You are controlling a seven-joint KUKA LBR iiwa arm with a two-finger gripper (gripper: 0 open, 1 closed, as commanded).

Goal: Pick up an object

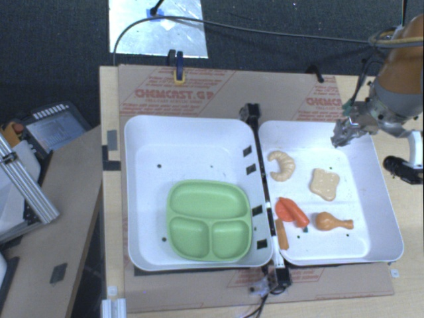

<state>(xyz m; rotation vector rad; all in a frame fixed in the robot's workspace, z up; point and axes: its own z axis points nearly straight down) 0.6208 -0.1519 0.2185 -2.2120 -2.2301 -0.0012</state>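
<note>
Brown board covers the worktop [218, 85], and two white bins sit on it side by side. Nearest me in the left bin [142, 177] lies a green divided plate [209, 219]. In the right bin [377, 211] the closest pieces are an orange carrot [291, 211] by the dividing wall and a toy drumstick [331, 222] beside it, its long axis running left to right. Further back sit a pale bread slice [324, 183] and a croissant [283, 165]. Beyond those, over the bin's far right corner, hangs the gripper [346, 132]; from here I cannot tell how it is set, and it carries nothing I can see. The bread slice looks the nearest candidate: it lies toward me and slightly left of the gripper, so I'd guess the coming move must travel that way and downward.
</note>
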